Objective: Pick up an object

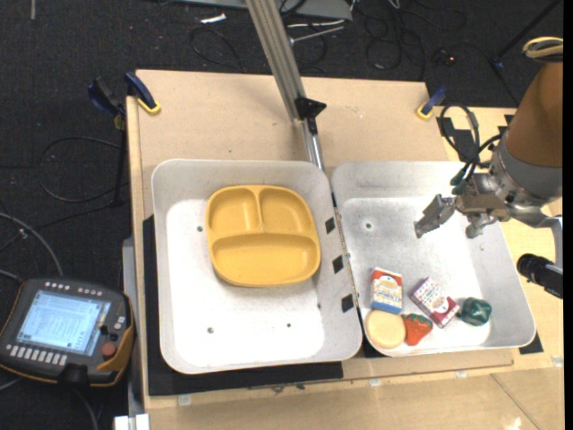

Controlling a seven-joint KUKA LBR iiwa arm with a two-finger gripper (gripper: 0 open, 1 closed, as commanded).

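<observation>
**Objects lying toward the near edge, below the gripper**

The pickable things are sitting in a tight cluster in the near corner of the right bin, all on the near side of the gripper and well apart from it. A small red-and-white carton is lying almost straight toward the camera from the gripper, slightly to its left in the view; a purple carton is lying just beside it, long axis slanted. A red strawberry-like toy is touching a pale round disc, and a dark green piece is sitting farthest right, nearer the arm's side.

The gripper is hanging over bare bin floor with its two fingers spread wide and nothing between them. Judging from this, the coming move is calling for travel toward the near edge before any descent. The yellow divided plate is resting in the left bin, far off to the gripper's other side.
</observation>
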